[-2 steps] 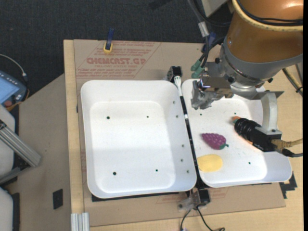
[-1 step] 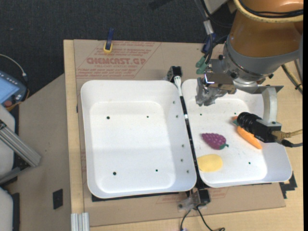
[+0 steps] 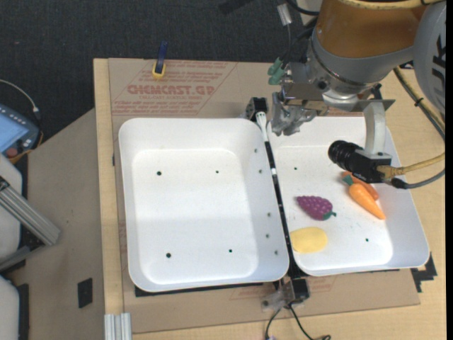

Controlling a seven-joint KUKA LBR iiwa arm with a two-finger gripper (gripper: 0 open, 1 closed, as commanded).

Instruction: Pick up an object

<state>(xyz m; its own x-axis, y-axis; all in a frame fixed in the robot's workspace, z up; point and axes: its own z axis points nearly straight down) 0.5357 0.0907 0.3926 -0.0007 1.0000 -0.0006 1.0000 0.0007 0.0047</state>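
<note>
Three toys lie in the right bin (image 3: 396, 253): a purple bunch of grapes (image 3: 315, 206) near the middle, a yellow lemon-like piece (image 3: 310, 240) just in front of it, and an orange carrot (image 3: 366, 195) to the right. My gripper (image 3: 287, 119) hangs over the bin's far left corner, close to the divider between the bins. It is well behind the grapes and apart from all three toys. A black cylinder (image 3: 354, 160) mounted on the wrist sticks out just above the carrot's top end.
The left bin (image 3: 134, 211) sits beside the right one, their rims meeting at the middle (image 3: 272, 183). Both rest on a cardboard sheet (image 3: 177, 83). A small blue and yellow clip (image 3: 161, 61) stands at the cardboard's far edge. Cables run off to the right.
</note>
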